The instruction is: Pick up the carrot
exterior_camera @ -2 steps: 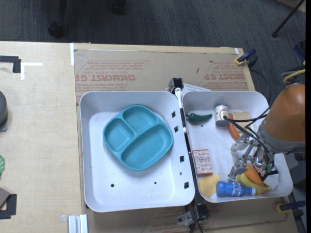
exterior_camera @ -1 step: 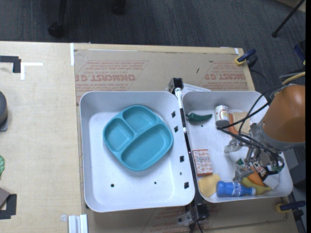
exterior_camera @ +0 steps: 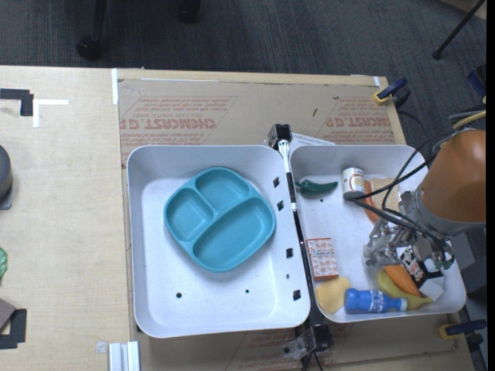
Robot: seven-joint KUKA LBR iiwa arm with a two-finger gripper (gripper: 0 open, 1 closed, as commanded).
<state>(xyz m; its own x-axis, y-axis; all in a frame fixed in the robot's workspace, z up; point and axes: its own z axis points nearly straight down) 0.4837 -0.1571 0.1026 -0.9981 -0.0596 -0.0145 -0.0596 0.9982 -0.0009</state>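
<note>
Gripper (exterior_camera: pixel 392 255), aperture indiscernible, low in the right bin (exterior_camera: pixel 448 304), directly above one carrot (exterior_camera: pixel 402 277); one bottle (exterior_camera: pixel 373 301) just left of the carrot; left bin (exterior_camera: pixel 155 300): one blue plate (exterior_camera: pixel 220 219).

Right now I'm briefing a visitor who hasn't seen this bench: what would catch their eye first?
Probably the blue divided plate, alone in the left bin. Next, the arm's orange band at the right edge, above the gripper lowered into the crowded right bin, close to the carrot and a blue bottle.
</note>
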